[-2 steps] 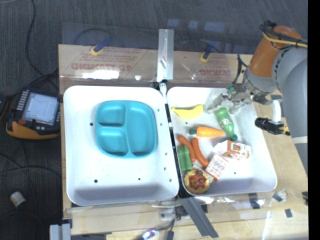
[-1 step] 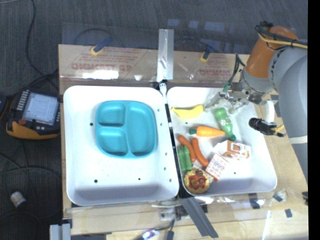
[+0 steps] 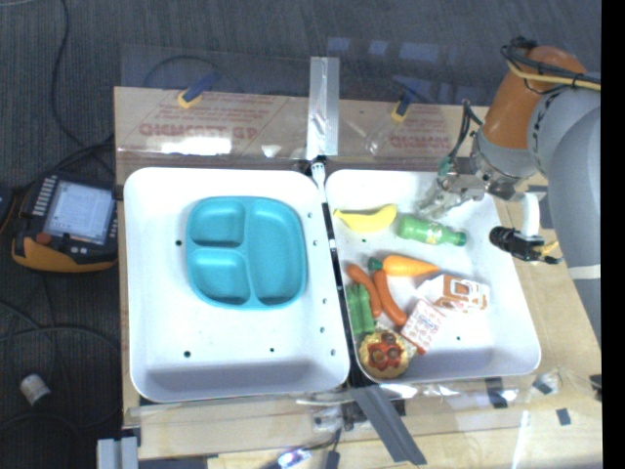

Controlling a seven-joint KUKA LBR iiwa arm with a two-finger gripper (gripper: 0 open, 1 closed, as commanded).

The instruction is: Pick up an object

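My gripper [image 3: 447,195] hangs over the far right corner of the right bin [image 3: 508,311], just above and to the right of a green bottle [image 3: 430,231] lying on its side. Left of the bottle lies a yellow banana [image 3: 366,219]. Nearer the front are an orange carrot [image 3: 410,266], a red sausage-like piece [image 3: 389,297], a green cucumber [image 3: 361,307], two red-and-white cartons [image 3: 459,292] [image 3: 422,325] and a small round bowl of fruit [image 3: 383,354]. I see nothing lifted from the bin.
The left bin [image 3: 166,350] holds a blue divided plate [image 3: 244,252]. A metal post [image 3: 323,106] stands at the back between the bins. A control pendant [image 3: 66,225] lies on the floor to the left. The arm's orange band [image 3: 513,106] rises at the right.
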